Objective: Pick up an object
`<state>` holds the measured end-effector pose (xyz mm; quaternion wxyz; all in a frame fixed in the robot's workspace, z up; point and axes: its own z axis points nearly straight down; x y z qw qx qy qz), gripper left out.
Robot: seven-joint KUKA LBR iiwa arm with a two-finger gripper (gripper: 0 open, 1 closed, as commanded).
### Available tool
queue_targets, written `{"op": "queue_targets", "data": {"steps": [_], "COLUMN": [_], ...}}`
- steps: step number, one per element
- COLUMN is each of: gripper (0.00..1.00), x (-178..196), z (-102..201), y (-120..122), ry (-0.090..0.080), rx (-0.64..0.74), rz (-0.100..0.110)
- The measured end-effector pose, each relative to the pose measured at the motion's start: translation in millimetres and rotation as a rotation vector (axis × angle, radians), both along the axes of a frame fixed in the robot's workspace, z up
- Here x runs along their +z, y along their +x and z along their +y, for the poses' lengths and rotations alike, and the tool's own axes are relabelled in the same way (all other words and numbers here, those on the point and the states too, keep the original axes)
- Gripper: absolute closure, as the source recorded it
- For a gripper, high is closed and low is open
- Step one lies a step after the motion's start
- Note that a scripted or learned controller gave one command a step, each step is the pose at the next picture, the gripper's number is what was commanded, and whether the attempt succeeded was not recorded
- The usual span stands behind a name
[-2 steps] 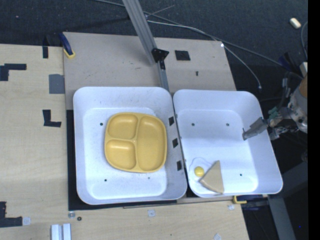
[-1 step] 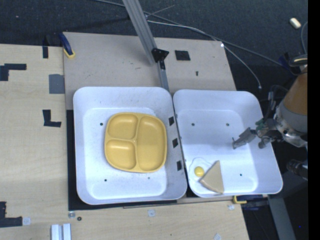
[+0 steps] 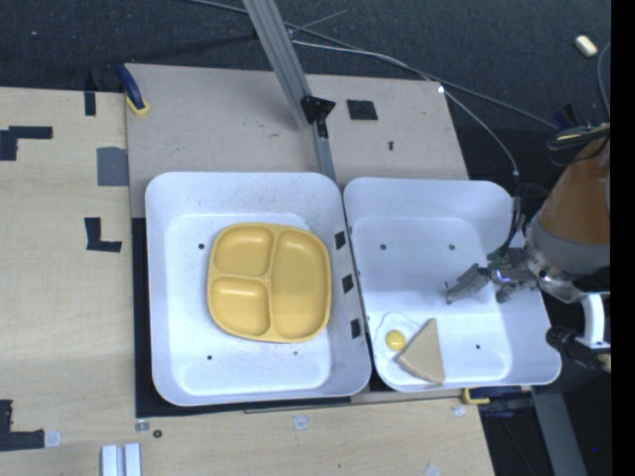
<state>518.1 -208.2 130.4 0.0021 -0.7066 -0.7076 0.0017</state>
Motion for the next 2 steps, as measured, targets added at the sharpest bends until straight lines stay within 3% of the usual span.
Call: {"op": "queue_targets", "data": {"steps": [1,2], "gripper": [0.00,1.00], "x": [-46,-32], "z": [-1,0], "y": [1,3], "ry": [-0.004,-0.003], "rx": [-0.001,0.000], "rz": [-0.007,-0.012]}}
